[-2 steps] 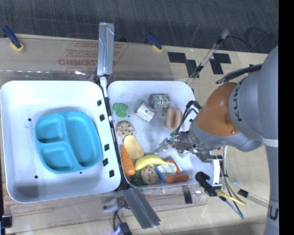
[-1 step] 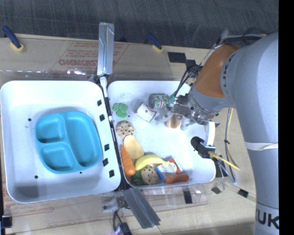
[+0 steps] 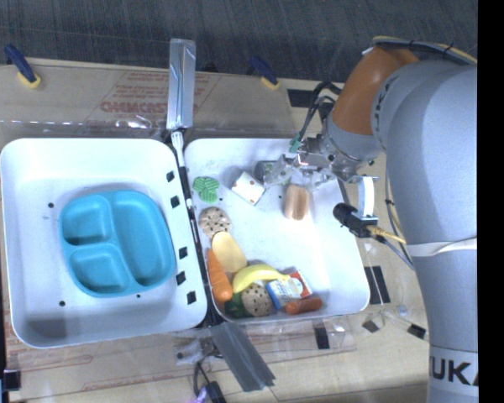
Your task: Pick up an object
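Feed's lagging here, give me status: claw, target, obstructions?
Claw low over right bin, far end. Brown cylinder right beneath it, grip unconfirmed. White block beside; remaining food piled at near end.

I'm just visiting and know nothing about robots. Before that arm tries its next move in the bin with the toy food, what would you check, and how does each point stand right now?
1. Gripper is over the right bin, not the left bin: ok.
2. A target lies close by: the tan cylinder sits just below the gripper: ok.
3. That cylinder lies apart from the white block and the green leafy piece: ok.
4. Something is already held between the fingers: cannot tell.
5. The other food is easy to single out: not ok; the banana, carrot and cookie are crowded together at the bin's lower edge.
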Tool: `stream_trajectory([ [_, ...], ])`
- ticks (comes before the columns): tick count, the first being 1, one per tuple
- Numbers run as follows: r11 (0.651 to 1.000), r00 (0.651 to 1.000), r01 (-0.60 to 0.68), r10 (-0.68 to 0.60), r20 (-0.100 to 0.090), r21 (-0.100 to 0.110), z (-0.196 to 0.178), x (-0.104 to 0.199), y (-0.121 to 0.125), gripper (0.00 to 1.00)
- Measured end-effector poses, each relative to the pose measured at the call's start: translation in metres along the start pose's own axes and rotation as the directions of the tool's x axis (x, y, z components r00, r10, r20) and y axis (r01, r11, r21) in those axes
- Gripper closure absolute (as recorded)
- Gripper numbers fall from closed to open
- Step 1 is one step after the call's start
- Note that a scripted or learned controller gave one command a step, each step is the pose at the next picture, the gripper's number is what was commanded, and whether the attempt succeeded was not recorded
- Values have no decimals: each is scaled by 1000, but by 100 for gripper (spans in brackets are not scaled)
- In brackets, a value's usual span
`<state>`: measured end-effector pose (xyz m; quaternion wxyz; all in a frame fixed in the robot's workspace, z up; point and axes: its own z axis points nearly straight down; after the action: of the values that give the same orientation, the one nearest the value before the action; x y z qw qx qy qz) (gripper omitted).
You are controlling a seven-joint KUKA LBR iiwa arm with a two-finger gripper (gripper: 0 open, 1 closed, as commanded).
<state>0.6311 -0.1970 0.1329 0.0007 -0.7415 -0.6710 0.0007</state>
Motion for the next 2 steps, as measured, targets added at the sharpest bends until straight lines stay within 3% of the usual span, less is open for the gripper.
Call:
stream_trajectory([
  [1,998,998,70,-70,-1,-2,37,-2,27,0],
  [2,997,997,77,-77,-2,-1,28,1,28,100],
])
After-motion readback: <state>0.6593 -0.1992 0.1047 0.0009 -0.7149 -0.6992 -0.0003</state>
